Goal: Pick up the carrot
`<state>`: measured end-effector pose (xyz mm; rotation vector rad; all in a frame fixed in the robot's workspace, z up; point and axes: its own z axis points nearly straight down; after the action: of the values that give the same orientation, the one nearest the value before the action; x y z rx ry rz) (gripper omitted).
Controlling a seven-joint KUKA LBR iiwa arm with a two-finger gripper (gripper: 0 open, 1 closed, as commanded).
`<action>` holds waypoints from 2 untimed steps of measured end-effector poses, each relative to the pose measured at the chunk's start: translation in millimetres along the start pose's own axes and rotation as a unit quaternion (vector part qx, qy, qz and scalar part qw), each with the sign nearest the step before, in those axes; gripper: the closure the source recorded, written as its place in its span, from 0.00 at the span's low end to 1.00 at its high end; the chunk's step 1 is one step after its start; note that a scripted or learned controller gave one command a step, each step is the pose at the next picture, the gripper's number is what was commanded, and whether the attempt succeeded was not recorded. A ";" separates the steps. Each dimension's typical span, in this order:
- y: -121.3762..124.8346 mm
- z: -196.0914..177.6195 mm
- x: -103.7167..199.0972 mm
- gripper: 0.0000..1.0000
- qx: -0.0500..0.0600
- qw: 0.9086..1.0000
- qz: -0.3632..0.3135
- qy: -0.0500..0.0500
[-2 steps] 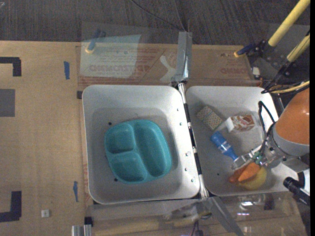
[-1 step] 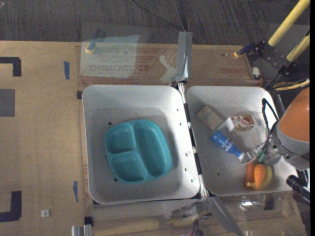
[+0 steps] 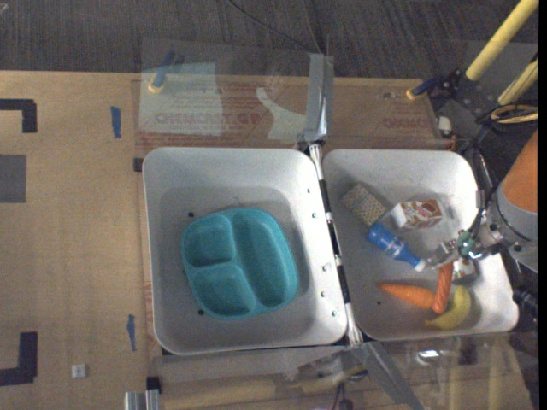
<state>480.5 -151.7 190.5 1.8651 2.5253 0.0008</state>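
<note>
From the camera view above the bench, my arm point(image 3: 523, 196) comes in at the right edge, where most of it is cut off; I make out the orange band and a grey stretch below it. My gripper point(image 3: 459, 253) sits low over the right bin point(image 3: 487, 178), near its right wall, and it is small and cluttered with a green light spot, so I cannot tell how it is set.

The carrot point(image 3: 408, 295) lies flat on the floor of the right bin toward the near wall, its tip pointing left. It is just left of and below my gripper, apart from it. Between the two stands a reddish sausage-like piece point(image 3: 443, 287), tilted, its upper end reaching up under my gripper; its lower end meets the carrot's thick end. A banana point(image 3: 454, 312) curls just beside both, in the near right corner.

Farther up the bin, a blue bottle point(image 3: 393, 246) with a pale cap lies at a slant, its cap end close to my gripper. A small carton point(image 3: 420, 213) and a speckled beige block point(image 3: 365, 203) lie beyond it.

The left bin point(image 3: 171, 178) holds a teal divided tray point(image 3: 239, 263).
</note>
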 end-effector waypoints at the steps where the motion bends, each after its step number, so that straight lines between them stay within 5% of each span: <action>1: 0.0 -10.0 -2.0 1.00 -0.002 1.000 0.002 -0.001; 2: -0.2 -10.0 -2.3 0.00 -0.002 1.000 0.002 -0.001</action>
<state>481.0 -153.9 200.5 1.8682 2.5177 0.0022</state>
